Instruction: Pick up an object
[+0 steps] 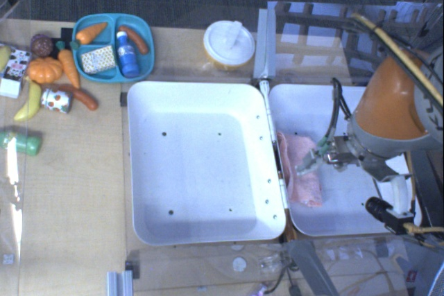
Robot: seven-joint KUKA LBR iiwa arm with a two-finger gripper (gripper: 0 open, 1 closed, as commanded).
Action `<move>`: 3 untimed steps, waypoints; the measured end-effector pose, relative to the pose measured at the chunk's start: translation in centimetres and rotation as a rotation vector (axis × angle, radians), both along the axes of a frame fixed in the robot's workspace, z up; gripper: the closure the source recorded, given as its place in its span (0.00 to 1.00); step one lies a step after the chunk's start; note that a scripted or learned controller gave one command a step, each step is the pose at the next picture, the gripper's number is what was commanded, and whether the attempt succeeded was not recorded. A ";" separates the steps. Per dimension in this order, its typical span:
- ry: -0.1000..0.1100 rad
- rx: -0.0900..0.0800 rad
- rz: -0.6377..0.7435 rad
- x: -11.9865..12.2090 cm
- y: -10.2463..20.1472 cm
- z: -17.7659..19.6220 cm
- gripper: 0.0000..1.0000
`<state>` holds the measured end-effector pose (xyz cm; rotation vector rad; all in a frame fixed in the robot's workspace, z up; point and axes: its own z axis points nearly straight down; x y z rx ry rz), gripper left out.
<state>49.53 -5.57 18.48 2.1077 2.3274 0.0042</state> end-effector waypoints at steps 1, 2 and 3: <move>-0.013 -0.002 -0.027 0.9 -4.0 -9.3 0.00; -0.021 -0.004 -0.026 1.1 -4.0 -8.1 1.00; 0.000 0.000 0.016 4.7 0.8 0.0 1.00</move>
